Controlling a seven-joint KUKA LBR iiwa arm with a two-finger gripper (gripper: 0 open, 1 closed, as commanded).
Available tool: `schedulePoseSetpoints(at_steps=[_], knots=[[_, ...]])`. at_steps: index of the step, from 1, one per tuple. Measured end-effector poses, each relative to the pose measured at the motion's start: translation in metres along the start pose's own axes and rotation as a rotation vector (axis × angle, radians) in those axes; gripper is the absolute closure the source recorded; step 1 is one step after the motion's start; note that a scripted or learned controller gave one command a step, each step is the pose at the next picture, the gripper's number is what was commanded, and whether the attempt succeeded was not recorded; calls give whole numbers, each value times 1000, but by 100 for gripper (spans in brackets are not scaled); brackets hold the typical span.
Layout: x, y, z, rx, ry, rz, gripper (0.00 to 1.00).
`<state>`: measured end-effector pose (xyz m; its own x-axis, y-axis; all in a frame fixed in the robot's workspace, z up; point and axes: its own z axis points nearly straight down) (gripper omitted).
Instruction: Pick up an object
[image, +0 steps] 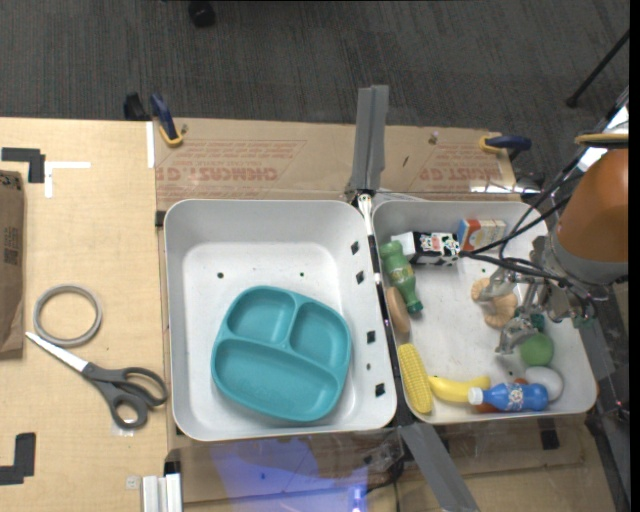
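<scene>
Your gripper (517, 325) sits low in the right bin (455, 355), among the toys crowded at its right side. Whether anything is pinched there, you cannot tell: the metal parts blur into a tan lump (495, 300) on their left and a green ball (537, 349) just below.

Those two are your nearest candidates. Choose one and centre over it before closing, because a white ball (543, 380) and a blue bottle (512, 398) lie close underneath and could be nudged or caught as well. Come straight down, close, then lift slowly and check that the thing rises with you. The corn cob (415, 378) and banana (458, 389) offer more open room if this corner proves too tight.
</scene>
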<state>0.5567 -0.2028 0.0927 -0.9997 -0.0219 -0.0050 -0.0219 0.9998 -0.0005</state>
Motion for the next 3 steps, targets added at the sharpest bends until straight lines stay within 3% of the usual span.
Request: schedulePoseSetpoints(at_steps=[1, 2, 3], knots=[[-9, 15, 0, 1, -1, 162, 0], [-16, 30, -1, 1, -1, 212, 0], [-23, 13, 0, 1, -1, 150, 0]])
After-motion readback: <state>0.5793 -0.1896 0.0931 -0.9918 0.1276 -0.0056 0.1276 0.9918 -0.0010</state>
